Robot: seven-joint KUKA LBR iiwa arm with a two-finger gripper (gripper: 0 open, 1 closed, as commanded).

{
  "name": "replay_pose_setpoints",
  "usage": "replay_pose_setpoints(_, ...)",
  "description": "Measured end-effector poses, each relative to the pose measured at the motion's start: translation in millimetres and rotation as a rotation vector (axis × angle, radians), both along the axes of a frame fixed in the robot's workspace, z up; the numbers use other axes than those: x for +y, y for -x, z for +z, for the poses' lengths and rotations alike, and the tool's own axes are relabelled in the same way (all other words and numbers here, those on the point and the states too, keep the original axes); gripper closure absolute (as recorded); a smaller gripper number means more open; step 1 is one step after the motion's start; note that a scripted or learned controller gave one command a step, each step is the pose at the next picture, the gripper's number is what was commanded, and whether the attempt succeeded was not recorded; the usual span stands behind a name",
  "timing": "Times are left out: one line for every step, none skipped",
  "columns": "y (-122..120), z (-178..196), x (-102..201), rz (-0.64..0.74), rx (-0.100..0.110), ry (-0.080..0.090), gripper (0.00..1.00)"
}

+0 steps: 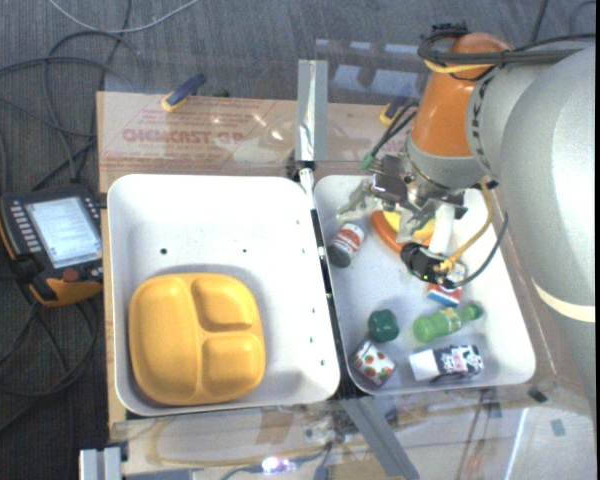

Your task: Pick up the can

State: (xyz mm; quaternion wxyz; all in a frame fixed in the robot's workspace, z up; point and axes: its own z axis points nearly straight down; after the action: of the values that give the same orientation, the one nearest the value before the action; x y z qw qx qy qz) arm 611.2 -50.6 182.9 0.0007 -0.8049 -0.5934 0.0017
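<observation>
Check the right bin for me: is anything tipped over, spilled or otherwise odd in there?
No spill shows. The can lies on its side against the right bin's left wall, and the green bottle also lies flat. The yellow tray sits slightly askew in the left bin.

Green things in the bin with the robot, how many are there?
2. A small green cup sits near the bin's middle, and a green bottle lies just right of it. The arm may hide more.

Grey arm (545,158) reaches in from the right, orange band (450,118) above the wrist. Gripper (400,203) points down-left, low over the bench.
</observation>
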Motion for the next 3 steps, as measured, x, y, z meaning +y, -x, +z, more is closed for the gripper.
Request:
replay_pose_setpoints(-18.0, 44.6, -1.8, 0.050, 0.000, 0.001, 0.00)
replay_pose_setpoints(-22.8, -39.1, -47.0, -0.008, 0.000, 0.003, 0.00)
replay_pose_setpoints(-4.8, -63.6, -48.1, 0.149, -0.047, 0.009, 0.00)
